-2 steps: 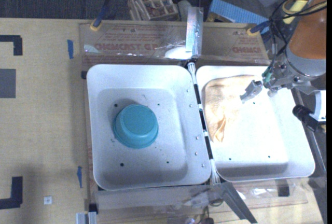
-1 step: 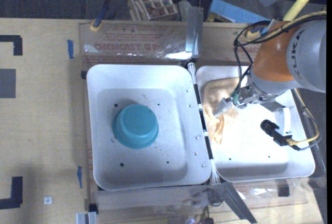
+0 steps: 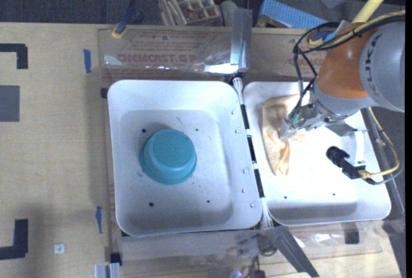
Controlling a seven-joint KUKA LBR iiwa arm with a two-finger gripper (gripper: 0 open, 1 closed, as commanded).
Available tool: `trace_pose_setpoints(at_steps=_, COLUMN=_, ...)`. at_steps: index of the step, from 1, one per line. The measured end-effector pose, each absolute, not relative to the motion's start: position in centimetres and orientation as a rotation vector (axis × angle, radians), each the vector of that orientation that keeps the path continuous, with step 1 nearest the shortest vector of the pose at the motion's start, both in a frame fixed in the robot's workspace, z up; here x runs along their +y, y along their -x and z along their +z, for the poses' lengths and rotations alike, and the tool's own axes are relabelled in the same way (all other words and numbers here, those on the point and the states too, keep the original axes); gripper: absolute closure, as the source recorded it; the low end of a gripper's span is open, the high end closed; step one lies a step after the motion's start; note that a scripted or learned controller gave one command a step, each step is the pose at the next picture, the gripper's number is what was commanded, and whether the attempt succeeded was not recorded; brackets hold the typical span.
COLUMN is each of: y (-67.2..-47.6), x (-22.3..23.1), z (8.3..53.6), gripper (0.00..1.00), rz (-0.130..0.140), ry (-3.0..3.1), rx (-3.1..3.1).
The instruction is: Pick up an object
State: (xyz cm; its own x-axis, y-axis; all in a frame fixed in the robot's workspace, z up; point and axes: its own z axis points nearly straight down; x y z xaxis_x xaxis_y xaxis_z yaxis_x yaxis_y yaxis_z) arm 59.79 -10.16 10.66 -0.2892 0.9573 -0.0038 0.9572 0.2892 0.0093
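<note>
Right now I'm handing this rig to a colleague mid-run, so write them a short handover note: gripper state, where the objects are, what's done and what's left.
Gripper: down in the right white bin, at the crumpled beige cloth; whether it has a hold on the cloth cannot be judged from this view.
Objects: the beige cloth lies along the left side of the right bin. The round teal plastic bowl sits upside down in the left white bin, untouched.
Done: arm brought over the cloth.
Left: nothing looks lifted yet; the cloth lies on the bin floor. Confirm a grasp, then lift.
</note>
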Motion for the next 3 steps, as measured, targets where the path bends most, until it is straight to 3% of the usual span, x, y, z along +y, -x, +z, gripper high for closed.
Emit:
trace_pose_setpoints(at_steps=1, y=-59.8, x=-10.2, z=10.7, gripper=0.00, rz=0.008, ry=-1.868, rx=2.515)
trace_pose_setpoints(at_steps=2, y=-58.1, x=-6.5, z=18.5, gripper=0.00, rz=0.001, ry=-2.001, rx=2.419)
trace_pose_setpoints(at_steps=3, y=-59.0, x=-11.2, z=9.3, gripper=0.00, rz=0.005, ry=-2.031, rx=2.391)
